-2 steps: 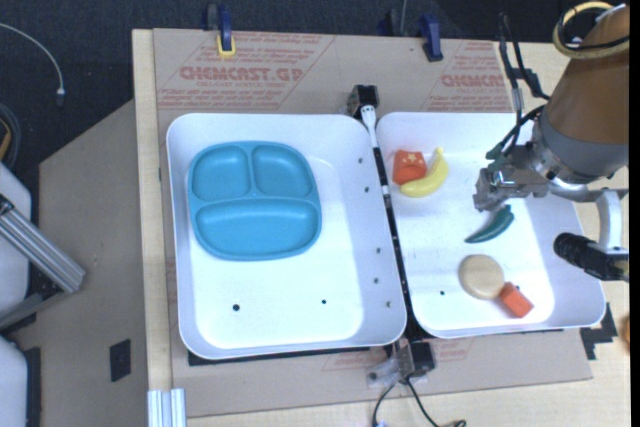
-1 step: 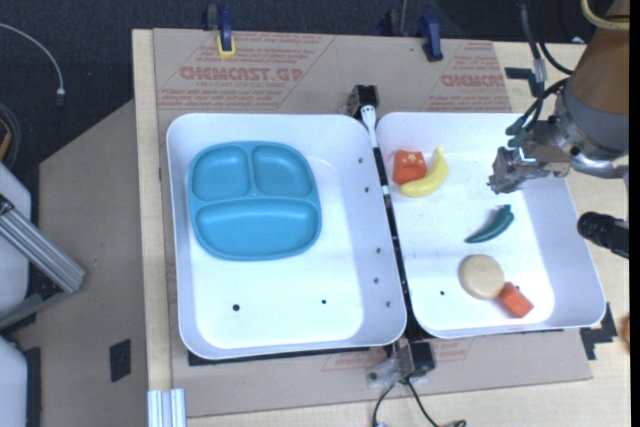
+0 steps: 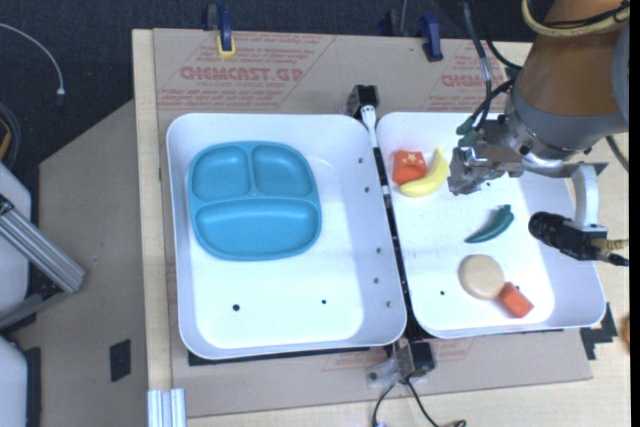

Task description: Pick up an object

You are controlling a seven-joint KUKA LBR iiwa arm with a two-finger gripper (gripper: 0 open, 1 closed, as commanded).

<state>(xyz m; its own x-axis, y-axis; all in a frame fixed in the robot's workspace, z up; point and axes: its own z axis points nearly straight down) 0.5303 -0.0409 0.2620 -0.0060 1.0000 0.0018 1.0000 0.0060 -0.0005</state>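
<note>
So far: nothing lifted
Hand (image 3: pixel 468 177): beside banana (image 3: pixel 428 177), grip state impossible to tell
Left: grasp, lift

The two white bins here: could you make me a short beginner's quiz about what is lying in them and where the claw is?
1. True or false: the blue divided plate lies in the left bin.
2. Which thing lies nearest the claw?
A. the yellow banana
B. the beige round piece
C. the blue divided plate
3. Fill in: the dark green pepper lies in the ____ bin.

Key
1. True.
2. A. The banana lies just left of the claw in the right bin, beside a red-orange piece.
3. Right.
</note>
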